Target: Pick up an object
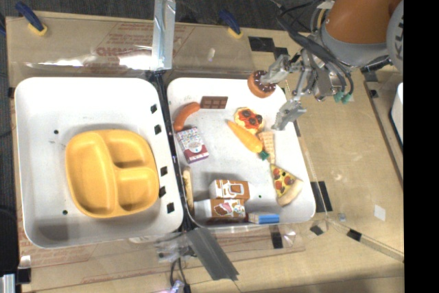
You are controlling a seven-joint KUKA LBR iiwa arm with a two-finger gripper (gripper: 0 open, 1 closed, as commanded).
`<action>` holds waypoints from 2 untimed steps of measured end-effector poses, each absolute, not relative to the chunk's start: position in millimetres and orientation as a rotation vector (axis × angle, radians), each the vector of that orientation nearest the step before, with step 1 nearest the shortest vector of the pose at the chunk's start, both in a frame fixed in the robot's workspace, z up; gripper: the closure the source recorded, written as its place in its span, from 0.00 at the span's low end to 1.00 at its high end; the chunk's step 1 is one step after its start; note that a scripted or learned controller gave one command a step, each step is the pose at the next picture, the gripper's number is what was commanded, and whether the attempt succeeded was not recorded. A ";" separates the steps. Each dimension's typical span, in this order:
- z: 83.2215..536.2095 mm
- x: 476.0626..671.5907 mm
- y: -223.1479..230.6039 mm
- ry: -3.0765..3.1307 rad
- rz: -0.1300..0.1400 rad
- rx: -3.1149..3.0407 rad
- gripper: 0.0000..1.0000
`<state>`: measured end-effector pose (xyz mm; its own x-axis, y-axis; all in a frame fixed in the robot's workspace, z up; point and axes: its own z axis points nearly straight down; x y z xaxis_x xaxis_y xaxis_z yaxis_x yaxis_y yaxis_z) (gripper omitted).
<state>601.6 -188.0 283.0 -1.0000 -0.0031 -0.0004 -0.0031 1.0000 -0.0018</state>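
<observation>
1. Cardboard-coloured bench carries two shallow white bins side by side; dark floor lies beyond the far edge.
2. Nearest edge of the right bin: a small brown-and-white carton, a second carton lying just in front of it, and a blue-tipped tube against the near wall.
3. Right near corner: a toy pizza slice, point toward the far side.
4. Left bin holds a yellow divided tray, roughly centred.
5. Mid right bin: a purple-and-white packet near the dividing wall; a toy carrot lying diagonally, with a wafer-like piece just beside its near end.
6. Farther in: a red-topped round toy touching the carrot's far end, a toy sausage, a chocolate bar.
7. Far right rim: a chocolate doughnut sits at the bin's corner.
8. Gripper hangs over that far right corner, fingers spread well apart, nothing between them; one finger lies just beside the doughnut, the other points down toward the bin's right wall.
9. Blue clamps pin the bench's far edge.
</observation>
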 end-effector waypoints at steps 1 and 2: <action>115.3 567.1 -177.7 3.147 0.005 -0.106 0.00; 95.0 582.9 -188.0 3.131 -0.005 -0.116 0.00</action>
